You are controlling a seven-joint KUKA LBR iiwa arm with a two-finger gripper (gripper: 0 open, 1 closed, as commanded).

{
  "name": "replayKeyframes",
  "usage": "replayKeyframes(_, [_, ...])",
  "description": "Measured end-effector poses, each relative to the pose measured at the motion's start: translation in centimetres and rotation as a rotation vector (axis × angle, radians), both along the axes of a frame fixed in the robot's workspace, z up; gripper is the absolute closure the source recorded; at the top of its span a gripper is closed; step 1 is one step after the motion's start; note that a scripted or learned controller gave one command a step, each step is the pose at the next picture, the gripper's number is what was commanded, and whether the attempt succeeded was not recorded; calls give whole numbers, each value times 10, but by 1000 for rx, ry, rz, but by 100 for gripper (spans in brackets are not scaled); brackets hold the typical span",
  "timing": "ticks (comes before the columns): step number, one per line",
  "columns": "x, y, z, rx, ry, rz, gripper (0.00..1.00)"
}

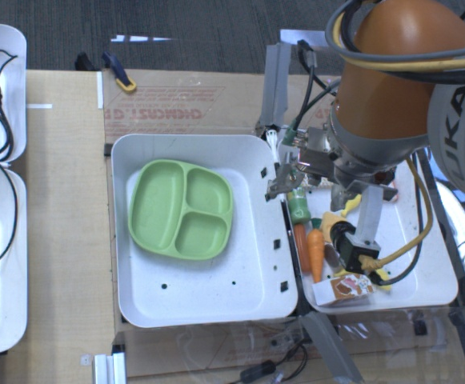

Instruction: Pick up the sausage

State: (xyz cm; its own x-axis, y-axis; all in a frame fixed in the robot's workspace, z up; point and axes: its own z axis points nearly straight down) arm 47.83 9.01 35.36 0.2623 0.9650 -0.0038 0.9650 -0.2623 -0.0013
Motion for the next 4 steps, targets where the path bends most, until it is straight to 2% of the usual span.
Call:
replayKeyframes(1, [-2,-8,-164,1,3,-112,0])
replayKeyframes(2, [-2,38,-226,-2,4,-618,0])
replayKeyframes(3, [23,114,-262,-1,-3,-1094,0])
replayKeyframes(4, [23,114,-262,-1,-3,-1093,0])
